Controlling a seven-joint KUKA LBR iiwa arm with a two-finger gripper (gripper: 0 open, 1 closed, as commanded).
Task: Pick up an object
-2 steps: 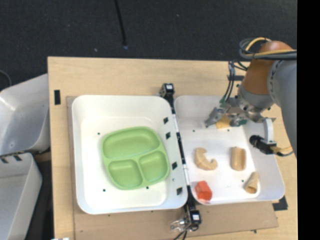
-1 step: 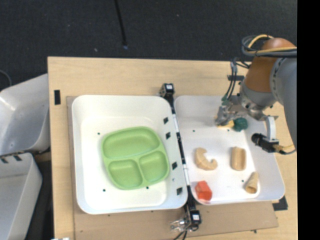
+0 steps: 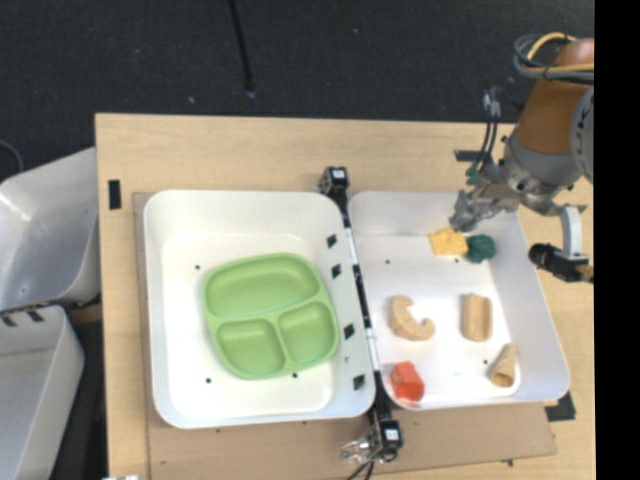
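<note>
From the camera view above the counter (image 3: 300,138), the arm (image 3: 550,118) reaches in at the right and its jaws (image 3: 466,215) hang low over the right bin (image 3: 520,298); spread or pressed together, I cannot tell; just below the jaws lies a yellow block (image 3: 447,242), a dark green piece (image 3: 481,248) touching its right side; further below sit a curved tan piece (image 3: 410,320), a tan cylinder (image 3: 476,317), a cone (image 3: 503,365) and a red block (image 3: 406,382); far to the jaws' left, a green divided plate (image 3: 270,314) rests in the left bin (image 3: 170,268).
</note>
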